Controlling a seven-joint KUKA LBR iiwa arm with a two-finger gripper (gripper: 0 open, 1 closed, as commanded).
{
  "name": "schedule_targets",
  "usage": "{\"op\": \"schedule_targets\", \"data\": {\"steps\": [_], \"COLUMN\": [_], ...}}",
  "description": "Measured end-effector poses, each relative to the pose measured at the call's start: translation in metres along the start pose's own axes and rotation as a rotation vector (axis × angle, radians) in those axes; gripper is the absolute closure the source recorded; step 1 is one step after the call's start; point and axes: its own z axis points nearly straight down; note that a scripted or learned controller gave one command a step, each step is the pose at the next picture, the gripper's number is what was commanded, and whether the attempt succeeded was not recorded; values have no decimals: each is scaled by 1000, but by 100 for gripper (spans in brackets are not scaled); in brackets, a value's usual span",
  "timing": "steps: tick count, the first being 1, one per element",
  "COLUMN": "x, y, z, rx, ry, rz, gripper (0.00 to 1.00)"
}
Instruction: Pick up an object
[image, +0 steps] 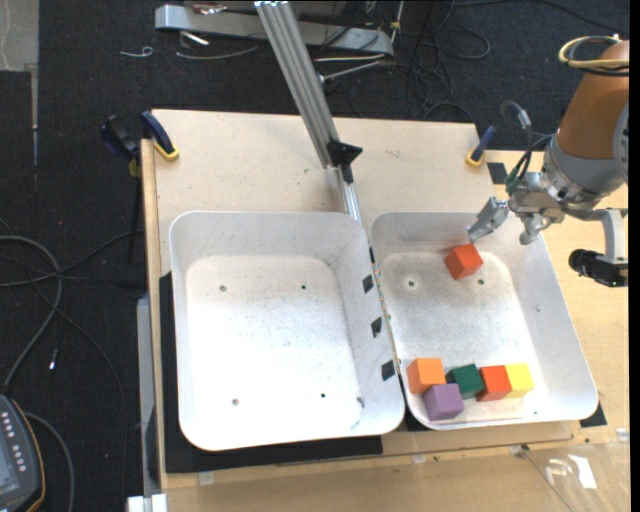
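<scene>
Orange block (463, 261) lies just below the end effector (509, 226), whose spread fingers hold nothing.

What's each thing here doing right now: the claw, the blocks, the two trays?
Gripper: open, above the right bin's far edge, holding nothing.
Red-orange block: lying loose, tilted, just below the gripper.
Orange block, green block, red block, yellow block, purple block: clustered at the right bin's near edge.
Left bin: flat on the bench.
</scene>
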Motion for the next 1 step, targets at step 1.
{"op": "schedule_targets", "data": {"steps": [1], "x": [15], "y": [27], "z": [108], "rx": [5], "ry": [2], "rz": [0], "gripper": [0]}}
